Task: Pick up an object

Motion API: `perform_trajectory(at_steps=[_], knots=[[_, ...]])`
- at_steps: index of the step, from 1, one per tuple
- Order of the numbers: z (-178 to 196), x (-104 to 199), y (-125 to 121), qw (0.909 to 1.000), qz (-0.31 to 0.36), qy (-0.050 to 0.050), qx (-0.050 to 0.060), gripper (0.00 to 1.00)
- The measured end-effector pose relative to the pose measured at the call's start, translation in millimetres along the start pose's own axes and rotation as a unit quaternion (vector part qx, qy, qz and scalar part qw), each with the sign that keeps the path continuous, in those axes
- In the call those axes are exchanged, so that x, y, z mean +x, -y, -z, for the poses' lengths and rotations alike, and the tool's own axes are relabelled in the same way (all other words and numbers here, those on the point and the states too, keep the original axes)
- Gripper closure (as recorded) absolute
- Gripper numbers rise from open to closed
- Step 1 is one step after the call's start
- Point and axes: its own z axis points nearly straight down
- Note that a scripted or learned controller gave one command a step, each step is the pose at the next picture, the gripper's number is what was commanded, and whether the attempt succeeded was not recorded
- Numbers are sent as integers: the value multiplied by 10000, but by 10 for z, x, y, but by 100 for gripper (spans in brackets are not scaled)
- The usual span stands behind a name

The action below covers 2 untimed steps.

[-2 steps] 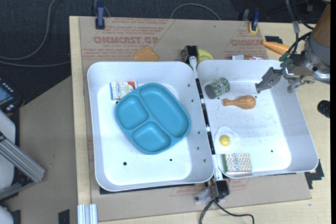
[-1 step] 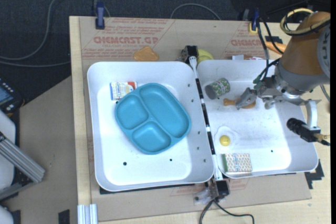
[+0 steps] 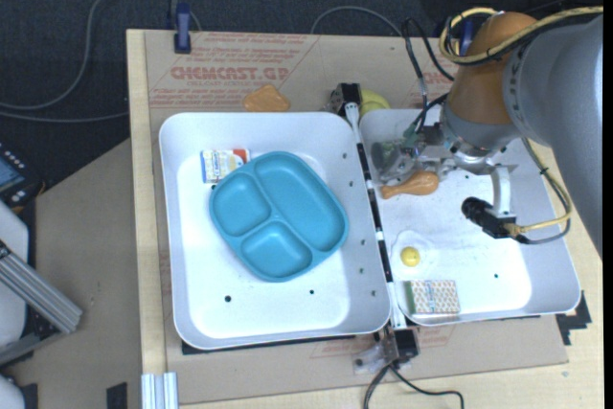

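Tan drumstick toy [image 3: 410, 185] lies at the right bin's [image 3: 536, 297] upper-left, just below my gripper [image 3: 414, 151]; jaw state undeterminable; best approach, I judge: straddle its narrow shaft squarely before clamping.

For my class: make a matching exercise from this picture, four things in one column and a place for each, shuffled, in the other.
Things:
1. blue tray
2. yellow ball
3. drumstick
4. orange piece

Places:
A. on the bench behind the left bin
B. near the front of the right bin
C. middle of the left bin
D. right bin, beside the gripper

Pairs: 1-C, 2-B, 3-D, 4-A
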Motion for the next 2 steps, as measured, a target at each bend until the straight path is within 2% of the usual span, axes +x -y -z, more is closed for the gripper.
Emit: perform_trajectory(at_steps=[1,2], knots=[[140,-45,5,10000,-34,13,-16,100],[132,-45,8,10000,-34,13,-10,0]])
